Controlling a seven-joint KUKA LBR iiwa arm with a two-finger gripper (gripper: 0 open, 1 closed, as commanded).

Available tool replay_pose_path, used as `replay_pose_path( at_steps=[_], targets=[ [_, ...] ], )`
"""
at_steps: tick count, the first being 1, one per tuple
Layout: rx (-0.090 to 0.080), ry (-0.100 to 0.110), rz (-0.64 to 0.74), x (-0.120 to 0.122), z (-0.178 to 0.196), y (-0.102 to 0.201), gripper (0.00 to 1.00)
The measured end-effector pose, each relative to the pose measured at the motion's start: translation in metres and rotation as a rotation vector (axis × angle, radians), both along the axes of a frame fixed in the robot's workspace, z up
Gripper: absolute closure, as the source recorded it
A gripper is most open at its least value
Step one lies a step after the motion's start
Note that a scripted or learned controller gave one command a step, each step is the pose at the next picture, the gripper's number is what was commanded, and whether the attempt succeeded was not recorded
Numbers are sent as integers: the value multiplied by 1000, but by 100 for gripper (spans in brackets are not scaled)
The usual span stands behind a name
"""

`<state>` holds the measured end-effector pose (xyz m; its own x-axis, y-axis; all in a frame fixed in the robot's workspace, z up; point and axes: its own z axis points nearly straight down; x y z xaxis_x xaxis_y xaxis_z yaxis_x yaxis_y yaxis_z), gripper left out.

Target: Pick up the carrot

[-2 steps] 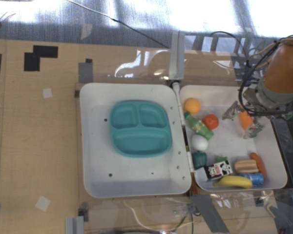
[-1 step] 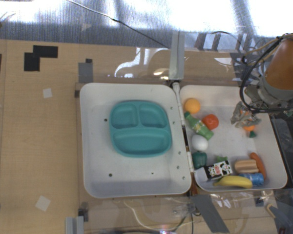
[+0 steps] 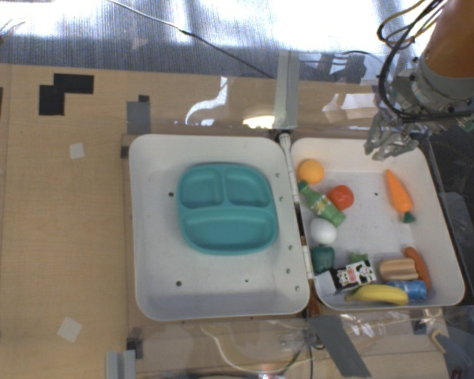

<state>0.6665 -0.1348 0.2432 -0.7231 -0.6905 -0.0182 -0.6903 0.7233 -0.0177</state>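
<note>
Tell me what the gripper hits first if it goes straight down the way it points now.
Probably the bare floor of the right bin near its far edge. The gripper hangs just beyond the carrot, though depth is hard to judge here.

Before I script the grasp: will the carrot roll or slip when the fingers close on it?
The carrot looks like a smooth, stiff plastic toy, so probably light and somewhat slippery. Its round tapered body may roll or squirt toward the narrow green end. It lies apart from its neighbours in the right bin.

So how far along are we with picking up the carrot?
Nothing looks done yet: the carrot lies on the floor of the right bin, near its far right side. In hand: the tool hovers over the bin's far edge, just beyond the carrot. Left: descend, grasp, lift.
</note>
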Motion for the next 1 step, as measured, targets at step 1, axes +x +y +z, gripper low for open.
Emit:
replay_pose_path(
  at_steps=[1],
  targets=[
    [-12,7,467,4,104,-63,100]
  ],
)
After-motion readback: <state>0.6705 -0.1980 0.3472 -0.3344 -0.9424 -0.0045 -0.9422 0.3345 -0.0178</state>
